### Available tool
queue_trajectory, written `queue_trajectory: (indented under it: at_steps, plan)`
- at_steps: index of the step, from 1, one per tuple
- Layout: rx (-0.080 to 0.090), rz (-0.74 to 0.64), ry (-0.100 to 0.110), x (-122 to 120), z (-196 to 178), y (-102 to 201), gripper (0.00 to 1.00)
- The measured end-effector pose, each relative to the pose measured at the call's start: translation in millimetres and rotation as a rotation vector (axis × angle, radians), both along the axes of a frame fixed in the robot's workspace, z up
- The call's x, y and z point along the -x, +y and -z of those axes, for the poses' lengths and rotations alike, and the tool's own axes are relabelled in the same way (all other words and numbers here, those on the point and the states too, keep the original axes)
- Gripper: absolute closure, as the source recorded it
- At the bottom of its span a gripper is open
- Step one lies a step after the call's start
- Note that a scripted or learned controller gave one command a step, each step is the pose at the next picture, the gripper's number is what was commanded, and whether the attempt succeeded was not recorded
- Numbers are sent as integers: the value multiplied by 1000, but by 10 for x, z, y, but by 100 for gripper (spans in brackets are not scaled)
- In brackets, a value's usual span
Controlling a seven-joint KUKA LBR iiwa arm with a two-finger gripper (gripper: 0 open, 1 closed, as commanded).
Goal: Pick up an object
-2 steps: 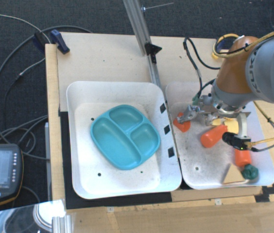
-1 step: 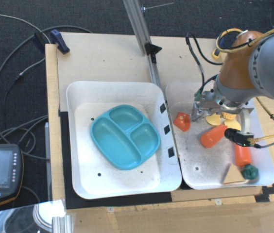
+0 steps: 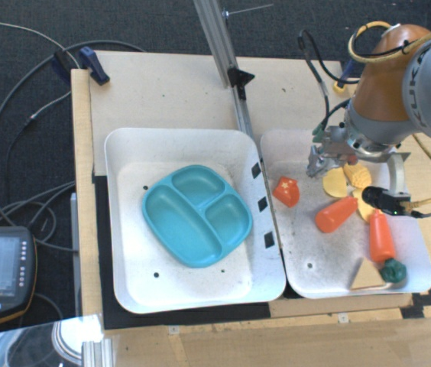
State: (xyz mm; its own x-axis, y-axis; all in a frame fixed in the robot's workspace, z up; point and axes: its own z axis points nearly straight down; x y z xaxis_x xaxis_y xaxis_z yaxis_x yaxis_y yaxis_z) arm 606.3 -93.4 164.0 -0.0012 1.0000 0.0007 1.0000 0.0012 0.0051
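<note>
- The right-hand bin (image 3: 299, 270) holds a scatter of small toy foods, and any of them could be the object to pick up: a red-orange strawberry-like piece (image 3: 286, 191), an orange stubby piece (image 3: 335, 214), a toy carrot (image 3: 382, 237) with a green top (image 3: 392, 271), pale yellow chip-like slices (image 3: 347, 180) and a tan wedge (image 3: 365, 275).
- The hand (image 3: 324, 157) hangs low over the far part of that bin, just beside the yellow slices; whether it is spread or pressed together I cannot tell, and nothing shows between its tips.
- These pieces look like hollow moulded plastic, so they are probably light, stiff and rather slippery, not fragile.
- The strawberry-like piece sits apart from the rest, near the bin's left wall; it seems the easiest to take, pinched across its rounded middle.
- The carrot and the orange piece are long and rounded; a grip across the short width at mid-length should suit, though they may roll.
- The yellow slices and the wedge lie flat and thin, likely hard to get under.
- The left bin (image 3: 124, 155) carries a smooth teal divided plate (image 3: 196, 216) with three compartments, glossy against the speckled matt white.
- The counter (image 3: 162, 90) is pale bare board.
</note>
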Motion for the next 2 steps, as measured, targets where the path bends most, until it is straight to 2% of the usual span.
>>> queue_trajectory:
  at_steps: [1,2]
  plan:
    - [0,1,-5,22,-671,-16,100]
    - [0,1,-1,11,-950,-15,100]
